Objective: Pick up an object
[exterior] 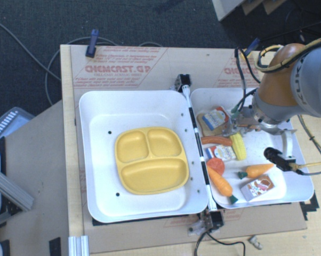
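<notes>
**Arm low over the right bin's toy food**

The bench (123,63) carries two shallow white bins side by side. The left bin (96,108) holds a yellow divided plate (151,159) at its centre, with two small compartments toward 12 o'clock and one long one toward 6 o'clock.

The right bin (299,188) holds the toy food. Toward 11 o'clock of this bin lies a small packet (213,120) with an orange and white label. Just below it, toward 6 o'clock, a sausage (216,141) lies crosswise, and a yellow corn cob (238,146) stands just beside its right end. Below these sit a small printed carton (221,153) and a red tomato (216,165), which touches the top of a large carrot (220,182) slanting toward 5 o'clock. A smaller carrot (256,170) lies at the bin's centre, and a red and white box (258,187) rests just beneath it.

The grey arm with its orange band (280,76) reaches in from 3 o'clock. The tool (239,122) sits between the packet and the corn cob, near both; whether its fingers are spread or pressed together cannot be told, and nothing is visibly pinched.
</notes>
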Available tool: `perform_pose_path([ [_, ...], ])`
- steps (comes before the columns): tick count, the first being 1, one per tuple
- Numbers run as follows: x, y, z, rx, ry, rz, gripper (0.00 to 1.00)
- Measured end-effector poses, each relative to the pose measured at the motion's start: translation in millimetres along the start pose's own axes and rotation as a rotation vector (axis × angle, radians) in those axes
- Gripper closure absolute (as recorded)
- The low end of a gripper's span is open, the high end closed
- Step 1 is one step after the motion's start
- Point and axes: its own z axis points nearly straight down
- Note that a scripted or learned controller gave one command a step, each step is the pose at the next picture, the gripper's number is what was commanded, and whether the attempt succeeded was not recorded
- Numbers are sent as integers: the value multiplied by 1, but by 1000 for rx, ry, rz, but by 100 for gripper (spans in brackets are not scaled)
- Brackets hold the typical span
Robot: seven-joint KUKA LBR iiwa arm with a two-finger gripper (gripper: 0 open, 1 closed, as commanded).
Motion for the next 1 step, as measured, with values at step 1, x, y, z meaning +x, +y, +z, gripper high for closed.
perform_pose_path([
  [1,106,12,-90,3,2,-2,100],
])
